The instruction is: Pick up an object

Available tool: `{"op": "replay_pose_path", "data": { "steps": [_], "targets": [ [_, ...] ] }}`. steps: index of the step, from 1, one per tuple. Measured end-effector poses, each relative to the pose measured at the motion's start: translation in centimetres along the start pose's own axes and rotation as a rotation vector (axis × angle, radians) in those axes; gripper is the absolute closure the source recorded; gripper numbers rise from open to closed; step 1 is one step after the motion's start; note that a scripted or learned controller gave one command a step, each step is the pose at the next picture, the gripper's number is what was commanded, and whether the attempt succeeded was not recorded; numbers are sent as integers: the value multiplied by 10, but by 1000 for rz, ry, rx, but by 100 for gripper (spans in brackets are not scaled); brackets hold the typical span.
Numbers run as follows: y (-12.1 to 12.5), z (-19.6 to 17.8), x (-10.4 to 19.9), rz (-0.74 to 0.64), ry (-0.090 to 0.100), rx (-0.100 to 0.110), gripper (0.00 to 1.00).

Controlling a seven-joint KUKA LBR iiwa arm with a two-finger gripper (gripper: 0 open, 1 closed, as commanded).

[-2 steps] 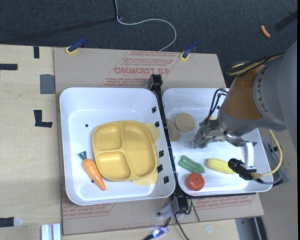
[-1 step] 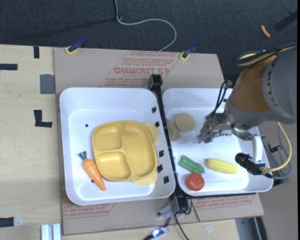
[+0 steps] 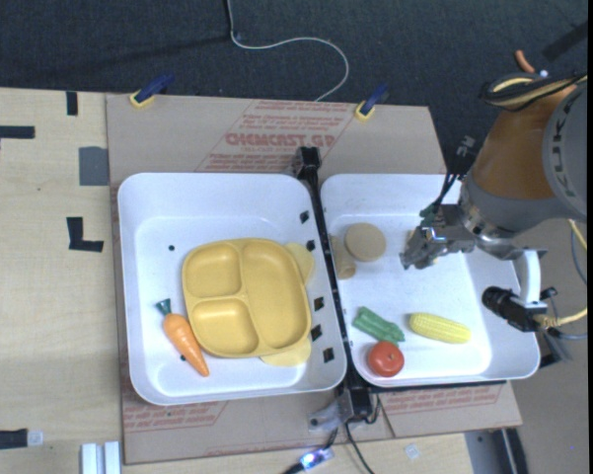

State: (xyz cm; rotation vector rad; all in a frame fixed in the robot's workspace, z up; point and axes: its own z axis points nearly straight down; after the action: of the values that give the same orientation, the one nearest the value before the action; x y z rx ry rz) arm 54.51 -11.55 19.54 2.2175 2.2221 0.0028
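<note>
overhead: tan bench (image 3: 39, 294), dark carpet behind, cardboard sheet (image 3: 266, 136) under two white bins. left bin (image 3: 143, 205): yellow divided plate (image 3: 245, 296), carrot (image 3: 185, 341) beside it, tip toward lower right. right bin (image 3: 464, 363): tan round piece (image 3: 364, 242), green pepper (image 3: 378, 324), tomato (image 3: 385, 359), corn cob (image 3: 439, 329) lying crosswise, long axis left-right. arm reaching from right, gripper (image 3: 421, 248) low over right bin, well above corn; finger spread impossible to tell.

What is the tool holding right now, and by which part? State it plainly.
Nothing shows in the tool. It hangs over the right bin, beside the tan round piece, apart from the corn.
</note>
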Motion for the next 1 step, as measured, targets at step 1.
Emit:
{"op": "replay_pose_path", "data": {
  "steps": [1],
  "targets": [
    [1,-31,1,1,0,1,100]
  ]
}}
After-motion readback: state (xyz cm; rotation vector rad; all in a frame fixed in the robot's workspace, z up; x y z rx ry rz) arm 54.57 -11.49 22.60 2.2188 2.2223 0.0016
